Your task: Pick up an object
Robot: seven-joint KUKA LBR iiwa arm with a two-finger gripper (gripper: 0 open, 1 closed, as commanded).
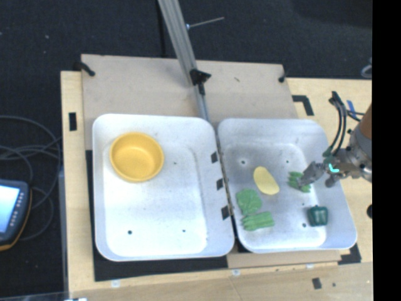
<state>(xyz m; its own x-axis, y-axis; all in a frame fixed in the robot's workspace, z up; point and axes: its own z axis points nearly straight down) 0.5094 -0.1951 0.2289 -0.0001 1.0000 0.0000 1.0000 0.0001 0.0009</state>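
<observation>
The right bin point(276, 133) holds several small objects: a pale yellow oval piece point(265, 181), a light green leafy piece point(248, 200), a light green ridged piece point(257, 221), a dark green block point(317, 216) and a small green piece point(294, 180). My gripper point(318, 179) reaches in over the right bin's right side, low over the floor. Its two fingers stand apart, open, with nothing between them. The left finger point(310, 173) ends right beside the small green piece, which lies outside the gap. The dark green block sits just below the gripper.
A yellow bowl point(136, 157) stands at the back left of the left bin point(156, 224). A slanted metal pole point(182, 39) rises behind the bins. Cables point(341, 115) hang by the wrist at the right edge.
</observation>
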